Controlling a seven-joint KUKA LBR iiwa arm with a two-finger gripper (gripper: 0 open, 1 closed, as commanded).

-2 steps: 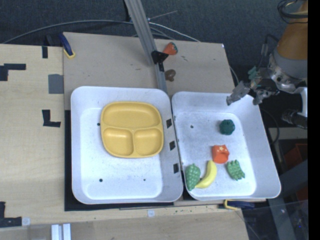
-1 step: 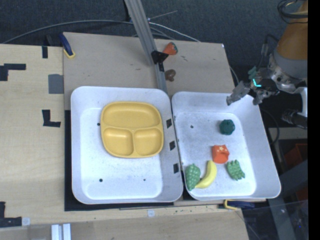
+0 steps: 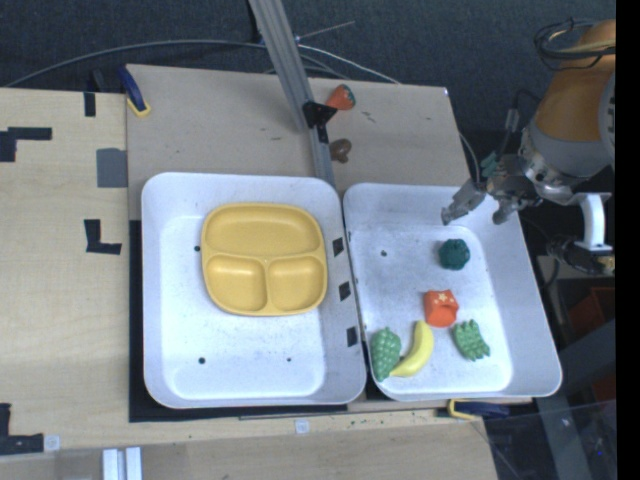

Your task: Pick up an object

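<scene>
Arm: reaches in from the right, gripper (image 3: 478, 206) above the right bin's (image 3: 400, 218) far edge.
Fingers: spread apart, nothing between them.
Objects: dark green ball (image 3: 454, 254) just below the gripper; red piece (image 3: 440, 307), banana (image 3: 417, 351) nearer.
Writing: none readable.

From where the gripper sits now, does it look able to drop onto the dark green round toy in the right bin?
Probably yes. The gripper hovers just above the dark green round toy, which lies alone with bare bin floor around it; the red toy sits apart, nearer the camera.
</scene>
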